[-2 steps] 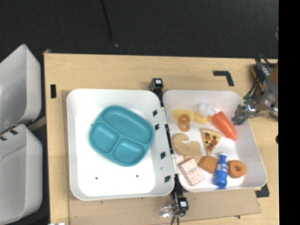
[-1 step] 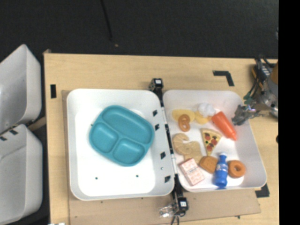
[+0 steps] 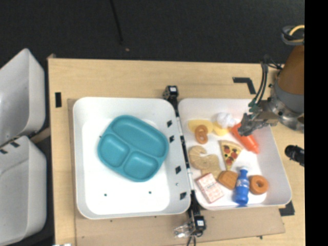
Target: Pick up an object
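Left bin (image 3: 82, 152): occupies the centre-left of the frame. It holds one teal divided plate (image 3: 133, 147), lying flat and slightly rotated, in the middle of the bin floor.

Right bin (image 3: 279, 181): occupies the centre-right of the frame, edge to edge with the left bin. Contents, left to right:
- A small brown ring-shaped pretzel (image 3: 201, 133) in the upper left part, lying on a yellow piece (image 3: 197, 124).
- A tan bitten cookie (image 3: 203, 158) below it, near the bin's left wall.
- A pink patterned box (image 3: 210, 187) at the lower left.
- A white round item (image 3: 224, 119) near the top wall; its identity is unclear at this resolution.
- A pizza slice (image 3: 230, 152) at centre.
- A brown bun (image 3: 227, 179) below the pizza slice, touching a blue bottle (image 3: 242, 186).
- An orange carrot (image 3: 246, 139) in the upper right part, lying diagonally.
- A frosted doughnut (image 3: 259, 184) at the lower right, just beside the bottle.

Gripper (image 3: 248, 127): located in the upper right part of the right bin, directly over the upper end of the carrot. The arm (image 3: 292, 83) enters from the right edge of the frame. Whether the tool is released or clenched cannot be told from this view; the tips merge with the carrot.
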You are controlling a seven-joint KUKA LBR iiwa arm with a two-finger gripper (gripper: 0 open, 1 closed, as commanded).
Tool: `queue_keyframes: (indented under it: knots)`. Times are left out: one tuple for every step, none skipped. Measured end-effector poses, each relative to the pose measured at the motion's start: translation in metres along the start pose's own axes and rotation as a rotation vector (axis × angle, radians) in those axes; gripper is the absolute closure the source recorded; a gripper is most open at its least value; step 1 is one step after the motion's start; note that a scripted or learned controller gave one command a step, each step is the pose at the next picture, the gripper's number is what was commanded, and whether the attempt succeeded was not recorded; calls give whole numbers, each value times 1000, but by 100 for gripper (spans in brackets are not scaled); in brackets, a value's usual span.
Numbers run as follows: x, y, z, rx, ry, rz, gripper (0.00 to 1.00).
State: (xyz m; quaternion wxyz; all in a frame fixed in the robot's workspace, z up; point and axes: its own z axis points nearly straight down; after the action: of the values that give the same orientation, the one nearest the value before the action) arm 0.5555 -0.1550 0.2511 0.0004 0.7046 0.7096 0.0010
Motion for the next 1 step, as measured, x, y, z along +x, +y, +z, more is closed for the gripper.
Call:
queue_keyframes:
  knots:
    - [57,-4,13,2,0,0,100]
